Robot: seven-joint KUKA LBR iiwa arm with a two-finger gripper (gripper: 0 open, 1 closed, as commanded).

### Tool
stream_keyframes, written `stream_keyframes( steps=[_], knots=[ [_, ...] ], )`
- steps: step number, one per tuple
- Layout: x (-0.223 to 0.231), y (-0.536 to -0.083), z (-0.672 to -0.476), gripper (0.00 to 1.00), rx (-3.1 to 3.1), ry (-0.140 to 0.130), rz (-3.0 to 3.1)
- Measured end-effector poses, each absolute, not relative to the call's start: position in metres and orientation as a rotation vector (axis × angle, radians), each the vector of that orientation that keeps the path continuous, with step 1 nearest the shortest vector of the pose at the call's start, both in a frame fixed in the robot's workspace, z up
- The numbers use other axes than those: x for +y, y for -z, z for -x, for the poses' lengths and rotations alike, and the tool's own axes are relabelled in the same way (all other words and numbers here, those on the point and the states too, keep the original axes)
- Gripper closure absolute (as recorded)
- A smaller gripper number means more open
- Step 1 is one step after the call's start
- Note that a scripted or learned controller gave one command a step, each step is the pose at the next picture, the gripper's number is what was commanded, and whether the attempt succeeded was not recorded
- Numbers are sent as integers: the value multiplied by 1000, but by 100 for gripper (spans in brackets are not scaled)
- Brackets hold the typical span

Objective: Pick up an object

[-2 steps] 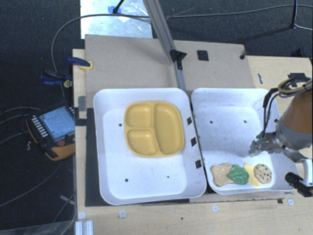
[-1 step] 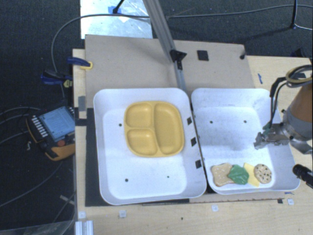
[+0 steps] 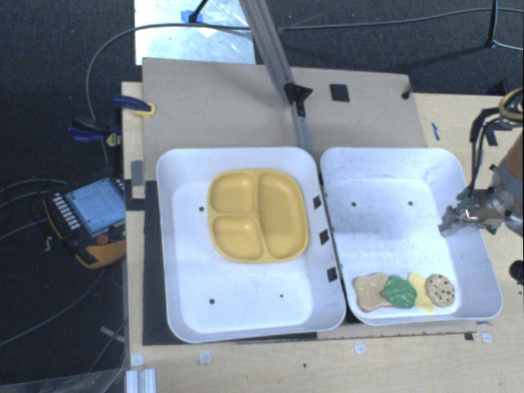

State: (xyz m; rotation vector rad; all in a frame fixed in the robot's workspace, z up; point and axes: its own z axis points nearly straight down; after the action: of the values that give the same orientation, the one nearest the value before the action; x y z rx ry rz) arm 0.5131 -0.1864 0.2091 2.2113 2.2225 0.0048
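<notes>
**Gripper at the right bin's far edge, food pieces in the near corner**

The gripper [image 3: 460, 218] sits at about 3 o'clock in the camera view, over the right-hand rim of the right bin [image 3: 385, 195]. The arm enters from the right edge just behind it. Whether the tool is released or clenched cannot be told from this angle; nothing is visibly caught in it.

The things available for picking lie in a tight row along the right bin's near wall, at roughly 5 o'clock from the bin's centre. From left to right: a tan toast-shaped piece [image 3: 370, 291], a green leafy piece [image 3: 400, 291] overlapping its edge, a yellow piece [image 3: 421, 293] partly tucked beneath its neighbours, and a round chocolate-chip cookie [image 3: 440, 290]. All four touch or overlap the next one along. They are below the gripper in the view, toward 6 o'clock from it, and apart from it.

The left bin [image 3: 188, 301] holds a yellow divided plate [image 3: 259, 215] with three compartments, lying flat toward the bin's 12 o'clock side. A grey pole [image 3: 270, 47] slants across the view from 12 o'clock down to the gap between the bins.
</notes>
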Motion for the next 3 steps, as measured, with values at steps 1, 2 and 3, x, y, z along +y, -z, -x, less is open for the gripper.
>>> stream_keyframes(
  steps=[1, 2, 3],
  knots=[
    [-142, -204, -536, 100, 2231, -5, -2209],
    [-100, -205, -561, 100, 2231, -5, -2209],
    [-53, -218, -576, 100, 2232, -5, -2209]
  ],
)
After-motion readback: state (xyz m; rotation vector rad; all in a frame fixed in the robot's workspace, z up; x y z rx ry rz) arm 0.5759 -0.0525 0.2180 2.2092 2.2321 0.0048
